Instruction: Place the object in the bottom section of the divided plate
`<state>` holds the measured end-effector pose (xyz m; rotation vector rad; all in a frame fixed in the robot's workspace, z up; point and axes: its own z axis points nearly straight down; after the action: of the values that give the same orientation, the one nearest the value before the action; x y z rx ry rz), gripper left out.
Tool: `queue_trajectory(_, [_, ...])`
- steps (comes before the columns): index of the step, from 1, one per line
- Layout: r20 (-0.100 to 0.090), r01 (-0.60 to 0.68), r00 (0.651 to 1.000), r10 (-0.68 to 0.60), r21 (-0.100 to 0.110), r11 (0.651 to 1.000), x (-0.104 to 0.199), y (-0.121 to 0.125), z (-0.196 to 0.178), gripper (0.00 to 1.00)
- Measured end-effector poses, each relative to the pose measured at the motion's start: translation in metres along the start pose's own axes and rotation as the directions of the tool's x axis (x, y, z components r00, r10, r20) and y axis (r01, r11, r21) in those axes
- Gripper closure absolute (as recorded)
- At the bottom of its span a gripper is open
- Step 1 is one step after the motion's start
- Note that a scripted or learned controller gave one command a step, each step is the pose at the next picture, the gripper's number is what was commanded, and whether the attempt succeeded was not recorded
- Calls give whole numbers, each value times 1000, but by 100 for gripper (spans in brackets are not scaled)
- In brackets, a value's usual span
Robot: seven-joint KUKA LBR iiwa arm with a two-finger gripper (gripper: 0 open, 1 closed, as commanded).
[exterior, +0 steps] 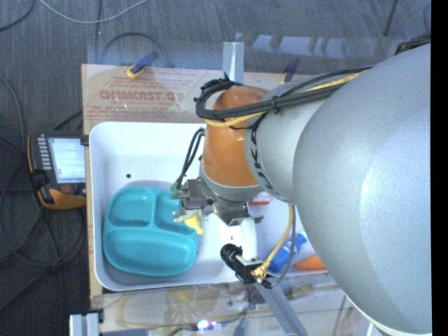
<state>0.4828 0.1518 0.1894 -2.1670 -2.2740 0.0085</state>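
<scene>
The nearest thing to the camera is the grey arm, which covers most of the right side, with its orange band above the wrist. Under the wrist hangs the gripper, just at the right edge of the teal divided plate. It cannot be told if the gripper is released or clenched, because the wrist hides it from above.

A small yellow object is visible beside the gripper, at the right rim of the plate, near the small upper right compartment. It is probably the object of the task, but it is not clear if it is grasped, or only lying on the rim.

The plate lies in the left white bin, with its large bottom section toward the near edge. To the right, partly hidden under the arm, are a blue object and an orange object in the other bin. Farther away is the brown board behind the bins, and a handheld screen at the left.

The risk, as it seems, is a release in the wrong place: the yellow object is now over the rim or the upper compartment, not the bottom section. If let go here, it may fall outside the plate. A low move could also push the light plate
</scene>
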Motion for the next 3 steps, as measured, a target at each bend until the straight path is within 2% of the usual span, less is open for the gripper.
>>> queue_trajectory(1, [2,276,961,-276,-5,961,-41,0,-50,100])
queue_trajectory(2, [0,78,997,-78,0,997,-34,15,-30,100])
queue_trajectory(3, [0,-13,1000,13,0,1000,-38,6,16,100])
